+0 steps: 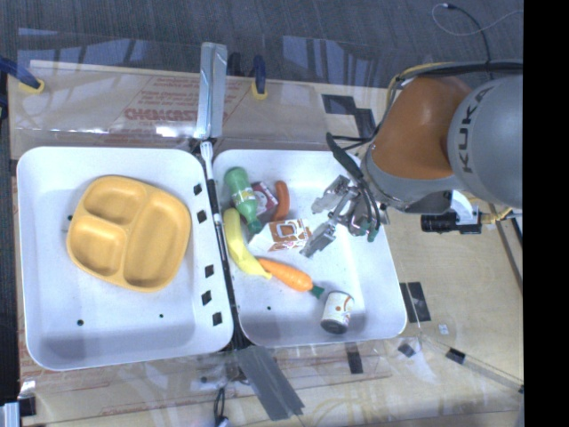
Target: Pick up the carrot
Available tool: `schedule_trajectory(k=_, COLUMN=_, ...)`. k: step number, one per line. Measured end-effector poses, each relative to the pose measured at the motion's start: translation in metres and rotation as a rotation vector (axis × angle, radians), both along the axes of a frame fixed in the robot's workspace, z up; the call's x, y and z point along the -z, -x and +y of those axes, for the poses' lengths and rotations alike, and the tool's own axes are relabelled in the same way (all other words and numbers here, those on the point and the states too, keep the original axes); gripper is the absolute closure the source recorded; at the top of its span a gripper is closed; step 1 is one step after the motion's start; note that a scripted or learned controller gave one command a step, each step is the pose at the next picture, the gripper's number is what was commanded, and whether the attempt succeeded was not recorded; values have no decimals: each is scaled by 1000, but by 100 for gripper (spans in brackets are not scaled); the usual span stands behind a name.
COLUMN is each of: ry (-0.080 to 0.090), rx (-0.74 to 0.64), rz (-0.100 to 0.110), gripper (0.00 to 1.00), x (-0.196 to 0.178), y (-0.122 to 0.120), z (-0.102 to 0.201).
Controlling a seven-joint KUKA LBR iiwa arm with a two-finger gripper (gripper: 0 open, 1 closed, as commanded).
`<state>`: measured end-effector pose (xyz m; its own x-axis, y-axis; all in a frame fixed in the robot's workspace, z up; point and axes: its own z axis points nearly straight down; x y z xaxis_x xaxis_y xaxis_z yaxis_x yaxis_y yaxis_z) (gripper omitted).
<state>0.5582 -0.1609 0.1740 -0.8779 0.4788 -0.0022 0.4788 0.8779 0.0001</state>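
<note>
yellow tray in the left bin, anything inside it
The yellow tray shows three bare compartments with nothing in them. The bin floor beneath it is covered, so that cannot be seen.

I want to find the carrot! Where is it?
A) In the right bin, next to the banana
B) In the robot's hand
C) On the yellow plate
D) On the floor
A: the carrot lies in the right bin, its thick end against the banana, while the hand hovers up and to its right.
</note>
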Motion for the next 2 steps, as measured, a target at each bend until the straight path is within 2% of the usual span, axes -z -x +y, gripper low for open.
schedule_trajectory(k=1, ry=-2, rx=137, rz=4, gripper=0, x=73, y=50, z=44)
schedule_trajectory(k=2, ry=-2, rx=132, rz=4, gripper=100, x=63, y=49, z=45)
